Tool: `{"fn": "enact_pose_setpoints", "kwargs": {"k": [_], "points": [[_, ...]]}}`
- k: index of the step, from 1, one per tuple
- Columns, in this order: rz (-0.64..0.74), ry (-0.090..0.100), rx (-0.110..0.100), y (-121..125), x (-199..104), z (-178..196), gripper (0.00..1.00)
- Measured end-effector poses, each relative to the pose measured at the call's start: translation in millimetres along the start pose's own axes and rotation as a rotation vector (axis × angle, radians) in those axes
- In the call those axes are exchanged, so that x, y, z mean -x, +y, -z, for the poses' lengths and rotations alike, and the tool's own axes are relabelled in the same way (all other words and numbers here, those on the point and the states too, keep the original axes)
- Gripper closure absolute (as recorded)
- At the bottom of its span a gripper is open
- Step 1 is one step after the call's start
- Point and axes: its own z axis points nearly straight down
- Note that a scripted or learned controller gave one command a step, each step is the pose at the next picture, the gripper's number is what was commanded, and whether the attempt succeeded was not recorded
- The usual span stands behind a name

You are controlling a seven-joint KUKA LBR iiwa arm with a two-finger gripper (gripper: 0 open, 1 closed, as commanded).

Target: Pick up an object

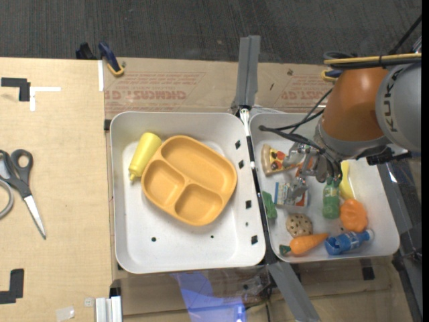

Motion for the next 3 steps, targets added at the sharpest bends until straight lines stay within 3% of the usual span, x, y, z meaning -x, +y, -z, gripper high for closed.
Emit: {"fn": "enact_pose_setpoints", "kwargs": {"k": [1,2,3], "points": [[0.063,-0.004,-0.001,-52,40,0,0.00],[0.006,0.006,-0.001,-88,-3,-5,0.00],[0.074,0.005,0.001,-26,23,-6,0.00]]}}
